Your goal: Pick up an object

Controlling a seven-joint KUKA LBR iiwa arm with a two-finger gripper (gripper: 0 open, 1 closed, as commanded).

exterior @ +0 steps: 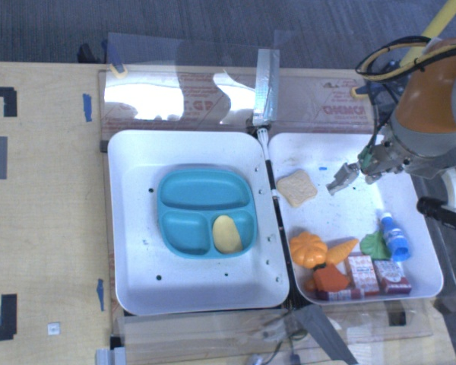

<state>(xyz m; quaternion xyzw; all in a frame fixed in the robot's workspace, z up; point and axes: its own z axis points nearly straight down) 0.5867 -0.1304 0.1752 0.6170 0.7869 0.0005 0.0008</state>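
My gripper (340, 179) hangs over the upper middle of the right bin (319, 154), with nothing seen in it. A beige bread slice (297, 188) lies just to its left on the bin floor. Along the bin's near side sit an orange pumpkin toy (307, 249), an orange carrot piece (342, 248), a red toy (330, 278), two red and white cartons (362, 274) (391, 276), a green toy (374, 245) and a small blue bottle (394, 236).
The left bin (129, 204) holds a blue divided plate (201, 204) with a yellow oval food toy (226, 234) in its lower right compartment. A clear wall with a metal post (266, 82) stands behind both bins. The arm's orange band (433, 90) looms at the right.
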